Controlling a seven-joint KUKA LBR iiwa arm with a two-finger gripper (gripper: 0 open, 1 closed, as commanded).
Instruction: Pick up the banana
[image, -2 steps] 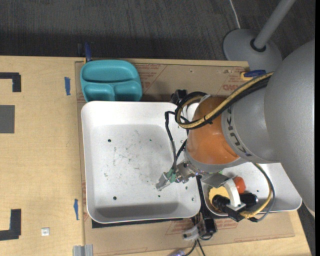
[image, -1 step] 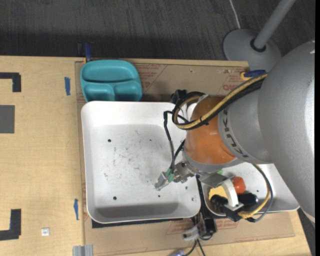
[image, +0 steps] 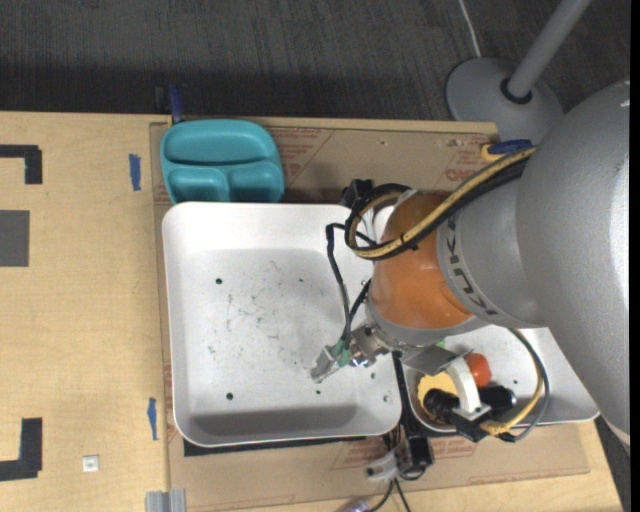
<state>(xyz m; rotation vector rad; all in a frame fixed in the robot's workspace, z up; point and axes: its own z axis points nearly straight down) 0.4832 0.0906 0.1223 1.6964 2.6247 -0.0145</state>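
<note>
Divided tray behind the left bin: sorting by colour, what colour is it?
Teal tray, clearest in the camera view.

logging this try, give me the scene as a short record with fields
arm: grey with orange band, reaching in from the right over the seam between the bins
gripper: low over the left bin, near its right wall
banana: yellow piece in the right bin, partly hidden by the arm
other items: teal tray behind the left bin; red thing in the right bin
</note>
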